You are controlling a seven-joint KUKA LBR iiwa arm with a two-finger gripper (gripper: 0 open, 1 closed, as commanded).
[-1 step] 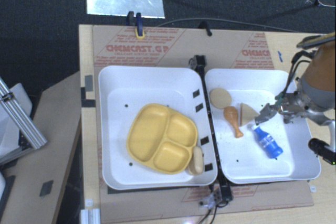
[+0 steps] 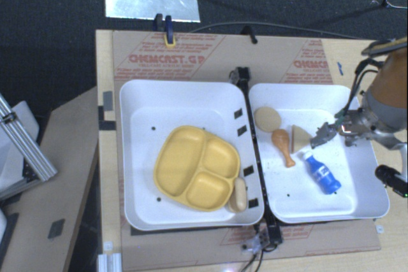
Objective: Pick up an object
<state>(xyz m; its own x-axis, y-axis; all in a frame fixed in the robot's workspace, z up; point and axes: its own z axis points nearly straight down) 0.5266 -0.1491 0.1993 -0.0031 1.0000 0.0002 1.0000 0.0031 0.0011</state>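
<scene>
We see the gripper (image 2: pixel 320 135) above the blue bottle (image 2: pixel 322 175), holding nothing; its state we cannot tell, so picking remains.

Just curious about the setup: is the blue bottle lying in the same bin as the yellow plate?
No, the blue bottle lies in the right bin, the yellow plate in the left bin.

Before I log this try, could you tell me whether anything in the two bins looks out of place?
Nothing looks spilled or broken. The yellow divided tray lies askew in the left bin, with a beige roll against its lower right rim.
</scene>
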